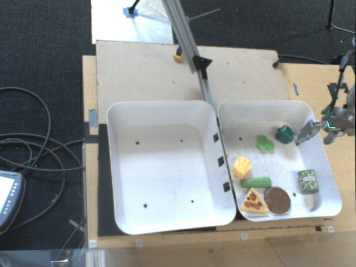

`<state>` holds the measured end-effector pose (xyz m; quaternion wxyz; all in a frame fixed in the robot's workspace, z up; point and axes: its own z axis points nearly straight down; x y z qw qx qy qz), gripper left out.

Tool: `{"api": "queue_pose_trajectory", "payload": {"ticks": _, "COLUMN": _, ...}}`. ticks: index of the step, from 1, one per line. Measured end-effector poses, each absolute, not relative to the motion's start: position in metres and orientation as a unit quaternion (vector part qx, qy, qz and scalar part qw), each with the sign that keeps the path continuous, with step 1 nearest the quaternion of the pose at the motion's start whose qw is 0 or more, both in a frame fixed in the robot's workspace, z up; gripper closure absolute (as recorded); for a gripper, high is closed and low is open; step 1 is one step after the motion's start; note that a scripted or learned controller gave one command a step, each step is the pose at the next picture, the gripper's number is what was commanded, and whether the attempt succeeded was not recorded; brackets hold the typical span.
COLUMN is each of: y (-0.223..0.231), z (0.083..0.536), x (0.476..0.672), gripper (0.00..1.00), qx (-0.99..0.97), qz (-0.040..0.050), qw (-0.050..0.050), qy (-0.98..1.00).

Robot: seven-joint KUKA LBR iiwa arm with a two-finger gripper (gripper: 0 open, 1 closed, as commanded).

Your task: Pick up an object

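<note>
Toys fill my right-hand white bin (267,111): brown round cookie (277,200), pizza slice (254,201) tip toward the back, green cucumber (256,182) lying left-right, green can (307,182) on its side, yellow shell (241,166), dark teal piece (285,133), green leaf (265,144). Gripper (317,132) sits at the right rim, fingers spread, nothing between them.

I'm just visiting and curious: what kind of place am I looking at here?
Probably a robotics lab's test bench: two white bins side by side, toy food such as a pizza slice, a gripper reaching in, and loose cables on carpet.
</note>
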<state>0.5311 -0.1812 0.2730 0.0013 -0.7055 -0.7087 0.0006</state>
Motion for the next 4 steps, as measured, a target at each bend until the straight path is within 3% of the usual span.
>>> {"api": "queue_pose_trajectory", "payload": {"ticks": 1, "y": -0.181, "z": 0.275, "x": 0.532, "gripper": 0.00, "qx": -0.706, "qz": -0.0006, "qw": -0.001, "qy": -0.709}}
{"api": "queue_pose_trajectory", "payload": {"ticks": 4, "y": -0.176, "z": 0.137, "x": 0.538, "gripper": 0.00, "qx": -0.707, "qz": 0.0005, "qw": 0.001, "qy": -0.707}}
